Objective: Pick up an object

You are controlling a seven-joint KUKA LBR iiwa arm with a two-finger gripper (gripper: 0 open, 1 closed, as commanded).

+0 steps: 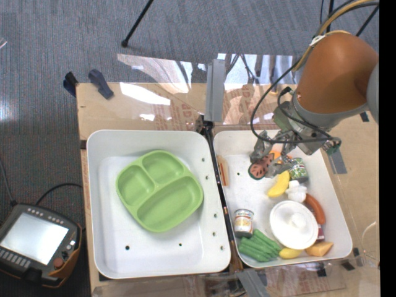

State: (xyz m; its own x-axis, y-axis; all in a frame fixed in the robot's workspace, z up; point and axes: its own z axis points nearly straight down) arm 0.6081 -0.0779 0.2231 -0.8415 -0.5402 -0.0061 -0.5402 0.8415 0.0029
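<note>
The pincer [270, 155] hangs low in the right bin [230, 142], apparently lined up for a pick; I cannot tell its state. Touching its tip lies a watermelon slice [260, 167], a banana [279, 184] just beyond, crowded toys limiting approach room.

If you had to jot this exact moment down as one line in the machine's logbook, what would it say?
arm: over right bin | gripper: low at bin's far end, by watermelon slice | grasp: none seen | left bin: green divided plate
</note>
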